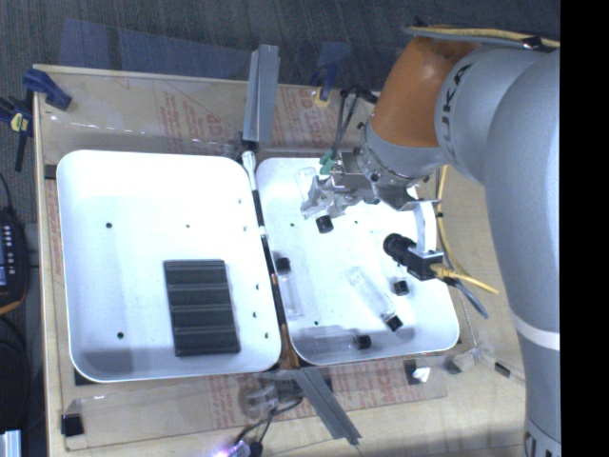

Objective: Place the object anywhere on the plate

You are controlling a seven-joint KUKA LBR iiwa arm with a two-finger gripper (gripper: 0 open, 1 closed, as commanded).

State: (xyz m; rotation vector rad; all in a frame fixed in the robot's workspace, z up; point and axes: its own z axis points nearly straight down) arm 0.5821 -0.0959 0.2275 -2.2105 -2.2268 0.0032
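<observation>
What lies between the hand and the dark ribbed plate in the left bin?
In the camera view, between the hand and the dark ribbed plate lie bare white bin floor and the bins' adjoining rims.

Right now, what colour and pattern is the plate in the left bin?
Dark grey to black, with ridges across it: the plate shows best in the camera view.

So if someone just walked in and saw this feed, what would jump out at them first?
Probably the big grey arm with its orange band, reaching in from the right over the right bin. Next, the dark ribbed plate lying alone low in the left bin. The gripper hangs over the right bin's upper part, above scattered clear tubes with black caps.
</observation>
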